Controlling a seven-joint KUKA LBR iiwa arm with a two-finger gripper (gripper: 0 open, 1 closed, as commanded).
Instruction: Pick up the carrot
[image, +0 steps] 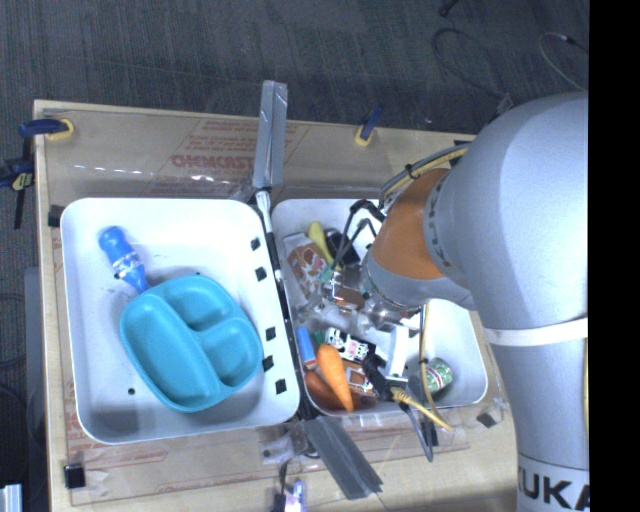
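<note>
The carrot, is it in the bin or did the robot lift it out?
In the bin. The carrot lies near the front edge of the right bin, among other items.

Fixed overhead cam, slanted down on bins.

Wooden bench bears 2 white bins side by side.

The right bin is crowded: the carrot lies near its front-left corner, hemmed in by a blue item just beside it, a black-and-white piece touching its upper end, and the bin's dividing wall close on the left. The grey arm covers most of that bin from above and the right. In the left bin, the blue divided plate and blue bottle leave open floor along the left and front edges.
</note>
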